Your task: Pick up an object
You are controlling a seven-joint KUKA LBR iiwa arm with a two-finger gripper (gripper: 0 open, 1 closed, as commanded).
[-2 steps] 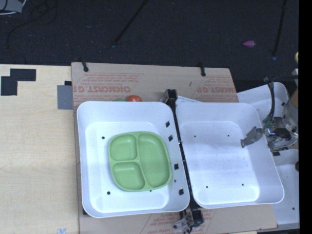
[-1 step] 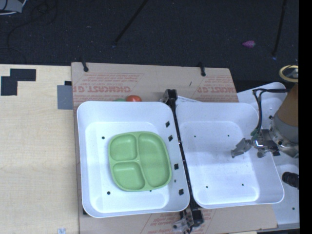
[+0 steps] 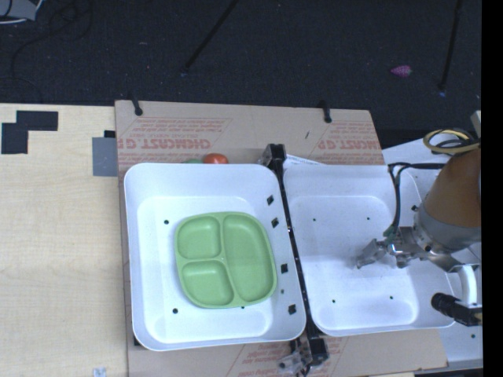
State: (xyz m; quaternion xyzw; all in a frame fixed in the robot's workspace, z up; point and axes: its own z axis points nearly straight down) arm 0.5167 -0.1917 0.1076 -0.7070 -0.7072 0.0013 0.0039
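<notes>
A light green divided plate (image 3: 225, 258) with three compartments lies flat in the middle of the left bin (image 3: 149, 195). My gripper (image 3: 371, 256) hangs low over the right bin (image 3: 346, 203), near its right side and above bare white floor. Nothing shows at its tip. The grey arm with its orange band (image 3: 457, 191) comes in from the right edge. The plate is far to the left of the gripper, across the divider between the two bins.
A small red-orange object (image 3: 215, 159) and a bit of something green (image 3: 192, 161) sit on the cardboard just behind the left bin's far rim. Black clips (image 3: 277, 157) hold the bins together along the centre. Cables (image 3: 448, 138) lie at the right.
</notes>
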